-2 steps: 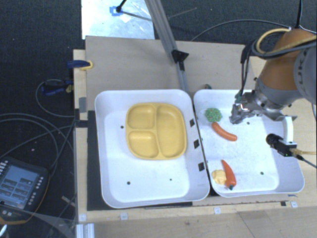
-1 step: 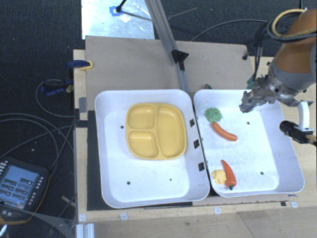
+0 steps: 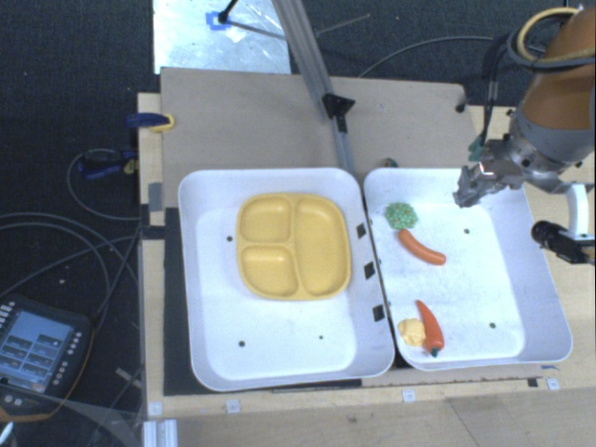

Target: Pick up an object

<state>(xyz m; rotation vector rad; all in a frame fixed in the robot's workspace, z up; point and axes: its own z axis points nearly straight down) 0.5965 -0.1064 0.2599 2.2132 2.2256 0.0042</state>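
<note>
In the right white bin (image 3: 521, 277) I see a green knobbly toy vegetable (image 3: 401, 215) near the far left corner, an orange sausage-shaped toy (image 3: 422, 249) just beside it, and at the near edge a red-orange toy carrot (image 3: 429, 327) touching a small yellow lump (image 3: 411, 329). My gripper (image 3: 468, 194) hangs over the bin's far side, apart from them all; whether it is clenched I cannot tell. The left white bin (image 3: 209, 343) holds a yellow three-compartment plastic tray (image 3: 292, 246).

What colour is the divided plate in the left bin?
Yellow; the plate shows clearly in the camera view.
</note>
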